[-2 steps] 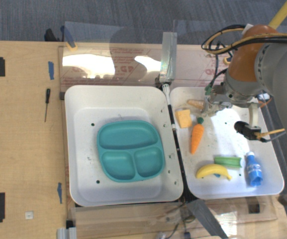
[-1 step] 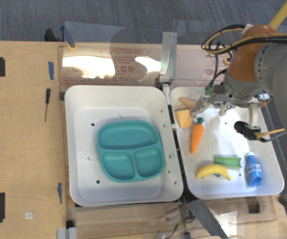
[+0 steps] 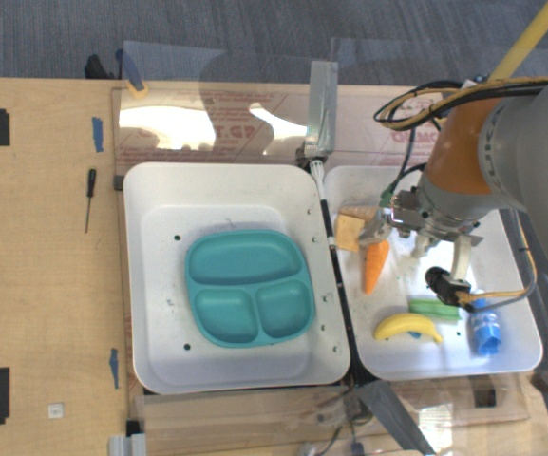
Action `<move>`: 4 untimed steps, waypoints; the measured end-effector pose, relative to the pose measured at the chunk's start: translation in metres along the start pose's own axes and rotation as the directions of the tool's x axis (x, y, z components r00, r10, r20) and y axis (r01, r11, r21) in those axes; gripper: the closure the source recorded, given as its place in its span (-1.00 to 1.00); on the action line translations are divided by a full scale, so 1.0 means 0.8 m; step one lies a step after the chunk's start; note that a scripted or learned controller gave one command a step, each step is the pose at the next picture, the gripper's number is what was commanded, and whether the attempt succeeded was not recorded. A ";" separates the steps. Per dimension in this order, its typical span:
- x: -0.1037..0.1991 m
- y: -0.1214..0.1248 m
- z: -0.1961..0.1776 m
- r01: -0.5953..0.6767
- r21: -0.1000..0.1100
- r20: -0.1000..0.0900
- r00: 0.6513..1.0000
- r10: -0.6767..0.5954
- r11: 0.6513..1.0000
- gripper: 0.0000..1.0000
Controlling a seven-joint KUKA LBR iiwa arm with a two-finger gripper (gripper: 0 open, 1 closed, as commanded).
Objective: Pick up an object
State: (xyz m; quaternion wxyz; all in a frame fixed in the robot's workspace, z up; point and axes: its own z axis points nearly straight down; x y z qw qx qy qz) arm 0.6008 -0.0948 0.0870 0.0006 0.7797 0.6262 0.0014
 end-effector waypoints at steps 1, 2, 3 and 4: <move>0.000 0.002 -0.015 -0.001 -0.005 -0.001 1.000 0.001 1.000 1.00; -0.007 0.013 0.000 0.180 0.000 0.001 0.984 -0.180 0.984 1.00; 0.102 -0.027 -0.128 0.212 -0.007 -0.002 0.977 -0.212 0.977 1.00; 0.096 -0.038 -0.122 -0.079 0.002 0.002 0.997 0.079 0.997 1.00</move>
